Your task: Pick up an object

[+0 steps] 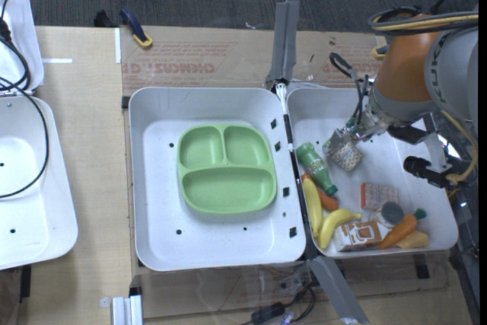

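I have the hand [351, 135] low in the right bin [426, 249], right on a small speckled object [344, 151] that sits just below and left of it. I cannot tell how the hand is set. I judge this the grasp step. Further left and below lie a green bottle [316, 167] and a banana [335, 224]. Next I would lift straight up and watch whether the object comes along.

Mirrored red print on cardboard sheet [199, 57], not legible.
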